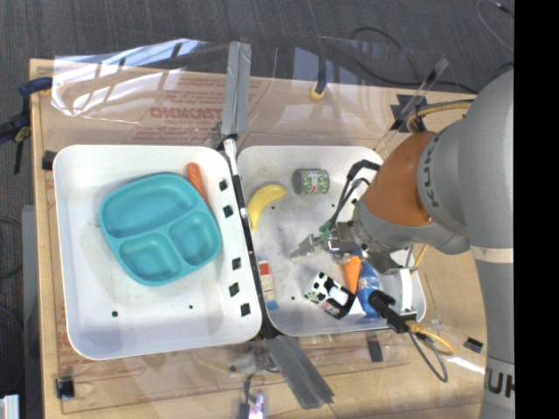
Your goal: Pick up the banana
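Note:
The yellow banana [265, 201] lies in the right bin [288, 317], near its upper left corner and close to the divider between the bins. My gripper [312, 243] hovers over the middle of that bin, below and to the right of the banana and apart from it. Nothing shows held in it. The grey arm with its orange band [406, 188] reaches in from the right and hides the bin's right side.
A small green can [311, 181] lies right of the banana. A black-and-white item [327, 293], an orange piece [351, 274] and a blue item [370, 285] crowd the bin's lower right. The left bin [79, 304] holds a teal divided plate [162, 227] and an orange carrot [196, 180].

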Motion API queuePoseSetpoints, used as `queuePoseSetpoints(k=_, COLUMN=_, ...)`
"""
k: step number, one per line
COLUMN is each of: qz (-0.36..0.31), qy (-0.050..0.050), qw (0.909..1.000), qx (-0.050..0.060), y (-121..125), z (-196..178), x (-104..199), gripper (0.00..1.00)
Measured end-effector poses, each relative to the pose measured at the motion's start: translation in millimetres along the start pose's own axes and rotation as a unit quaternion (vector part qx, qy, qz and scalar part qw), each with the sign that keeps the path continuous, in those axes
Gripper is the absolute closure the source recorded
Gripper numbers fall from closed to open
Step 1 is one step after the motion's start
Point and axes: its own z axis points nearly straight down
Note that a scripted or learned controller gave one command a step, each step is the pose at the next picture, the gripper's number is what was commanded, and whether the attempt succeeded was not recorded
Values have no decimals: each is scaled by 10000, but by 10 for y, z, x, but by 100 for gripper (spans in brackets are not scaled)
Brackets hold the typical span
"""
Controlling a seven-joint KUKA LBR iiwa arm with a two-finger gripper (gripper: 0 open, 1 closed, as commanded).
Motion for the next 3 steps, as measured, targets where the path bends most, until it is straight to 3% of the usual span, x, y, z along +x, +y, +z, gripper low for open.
queuePoseSetpoints(k=1, qz=31, qy=15, qw=10000, qx=34, y=-257, z=-726, x=-154, gripper=0)
queuePoseSetpoints(k=2, qz=-202, qy=18, qw=9998, qx=33, y=-147, z=16, x=-175, gripper=0)
queuePoseSetpoints(k=3, qz=190, qy=13, qw=9998, qx=29, y=1, z=-1072, x=-215, gripper=0)
